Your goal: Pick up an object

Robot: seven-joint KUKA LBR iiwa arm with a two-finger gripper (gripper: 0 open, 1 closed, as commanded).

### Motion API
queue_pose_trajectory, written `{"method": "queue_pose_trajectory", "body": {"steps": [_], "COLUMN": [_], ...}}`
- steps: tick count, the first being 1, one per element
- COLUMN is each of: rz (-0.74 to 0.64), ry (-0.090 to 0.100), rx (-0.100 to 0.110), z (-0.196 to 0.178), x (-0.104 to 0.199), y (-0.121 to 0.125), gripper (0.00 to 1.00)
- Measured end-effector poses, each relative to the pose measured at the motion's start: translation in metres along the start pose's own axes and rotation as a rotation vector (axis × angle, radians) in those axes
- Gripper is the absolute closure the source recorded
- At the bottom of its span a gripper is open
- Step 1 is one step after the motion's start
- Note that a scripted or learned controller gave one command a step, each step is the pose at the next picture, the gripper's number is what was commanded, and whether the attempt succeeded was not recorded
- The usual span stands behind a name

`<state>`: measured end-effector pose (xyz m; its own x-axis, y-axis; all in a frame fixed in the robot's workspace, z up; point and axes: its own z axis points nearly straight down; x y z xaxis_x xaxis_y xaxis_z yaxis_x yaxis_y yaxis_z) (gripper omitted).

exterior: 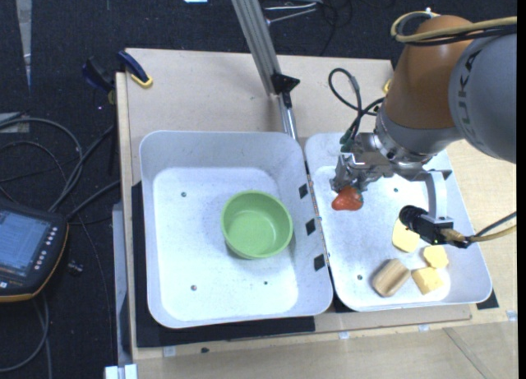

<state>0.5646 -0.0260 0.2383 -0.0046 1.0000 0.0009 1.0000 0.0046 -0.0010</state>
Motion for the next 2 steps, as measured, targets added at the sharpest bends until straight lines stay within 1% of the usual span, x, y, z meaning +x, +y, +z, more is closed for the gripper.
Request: {"method": "queue_pose_trajectory", "body": {"steps": [1, 2], "rz": [0.001, -0.001], "ry": [-0.001, 0.000], "rx": [0.000, -0.001], "z": [0.010, 0.001], "x": [0.047, 0.108], "y": [0.003, 0.001], "gripper": [1.00, 1.00]}}
